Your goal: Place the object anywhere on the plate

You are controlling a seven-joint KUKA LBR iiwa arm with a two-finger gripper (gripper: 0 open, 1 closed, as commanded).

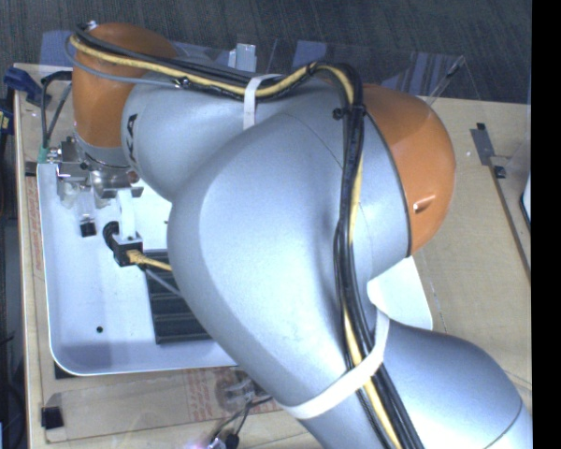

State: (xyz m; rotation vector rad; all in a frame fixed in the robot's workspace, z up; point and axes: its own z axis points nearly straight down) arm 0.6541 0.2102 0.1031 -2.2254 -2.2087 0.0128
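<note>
The grey arm with its orange band reaches across from the right and covers most of the bench. Its gripper hangs over the far left part of the left white bin, near the bin's back wall. A dark ribbed flat thing lies on the bin floor just right of and nearer than the gripper, partly hidden under the arm. I cannot make out anything held in the gripper. The arm's bulk hides the right bin and whatever lies in it.
A small dark speck lies on the left bin's floor. Cables and blue tools sit off the bench's left edge. Bare wooden benchtop shows at the right, with a black strip lying on it.
</note>
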